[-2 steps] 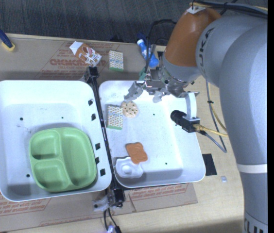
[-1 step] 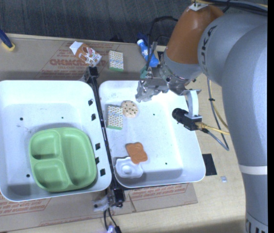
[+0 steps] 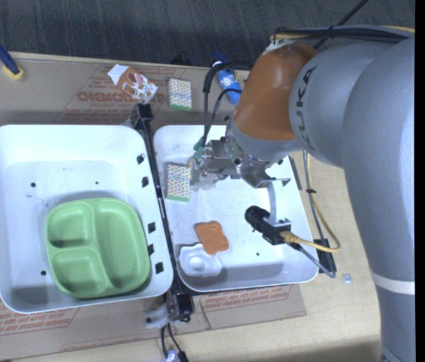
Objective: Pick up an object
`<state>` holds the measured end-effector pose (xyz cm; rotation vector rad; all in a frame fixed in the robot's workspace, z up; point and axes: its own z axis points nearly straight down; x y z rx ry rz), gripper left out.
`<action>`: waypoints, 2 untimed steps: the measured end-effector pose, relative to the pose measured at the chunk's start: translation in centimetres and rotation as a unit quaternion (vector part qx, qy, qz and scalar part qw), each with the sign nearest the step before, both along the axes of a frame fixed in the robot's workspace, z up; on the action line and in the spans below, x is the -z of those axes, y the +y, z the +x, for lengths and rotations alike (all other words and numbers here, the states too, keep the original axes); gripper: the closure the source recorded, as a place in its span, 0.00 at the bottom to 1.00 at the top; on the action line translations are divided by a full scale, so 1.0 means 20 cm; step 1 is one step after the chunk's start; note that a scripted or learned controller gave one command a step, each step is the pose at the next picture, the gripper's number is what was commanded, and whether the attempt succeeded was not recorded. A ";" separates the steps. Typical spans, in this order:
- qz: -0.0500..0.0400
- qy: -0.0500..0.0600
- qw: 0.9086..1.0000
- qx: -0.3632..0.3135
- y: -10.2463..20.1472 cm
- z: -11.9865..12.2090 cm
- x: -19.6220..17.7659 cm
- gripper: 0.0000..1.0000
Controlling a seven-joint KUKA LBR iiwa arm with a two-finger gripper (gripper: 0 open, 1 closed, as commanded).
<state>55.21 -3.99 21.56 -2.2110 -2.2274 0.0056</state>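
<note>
Camera view: arm (image 3: 356, 119) comes in from the right, orange band (image 3: 273, 89) over the far half of the right bin (image 3: 246, 261). Tool (image 3: 203, 166) sits low in that bin, near its left wall, in the far-left part.

Tool state: can't tell whether it is open or closed, since the wrist body covers most of it from this angle. Nothing visibly held.

Right bin contents:
- checked pad (image 3: 178, 182), green-and-white pattern, lying flat against the left wall, just beside the tool on its left. Touching or not: can't tell.
- orange piece (image 3: 212, 237), flat, roughly square, nearer the front, well clear of the tool.
- white piece (image 3: 197, 263), small and rounded, just in front of the orange piece, at the front-left corner. The two look to be touching or nearly so.

Left bin (image 3: 47, 157): one green tray (image 3: 96, 243) with three compartments, lying flat in the front half, slightly turned.

Both bins rest on a cardboard sheet (image 3: 84, 96) on the table (image 3: 348, 308). On the cardboard beyond the bins: a second checked pad (image 3: 180, 94) behind the right bin's far-left corner, and a crumpled orange-and-white wrapper (image 3: 132, 84) to its left. Blue clamp (image 3: 5, 59) at the far-left corner of the cardboard.

Closest pick candidate to the tool is the checked pad in the right bin.
</note>
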 end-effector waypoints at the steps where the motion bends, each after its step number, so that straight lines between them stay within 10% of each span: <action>1: 0.000 0.000 1.000 0.000 0.00 0.00 0.00 0.00; 2: 0.000 -0.002 1.000 0.000 -0.09 0.17 -0.27 0.00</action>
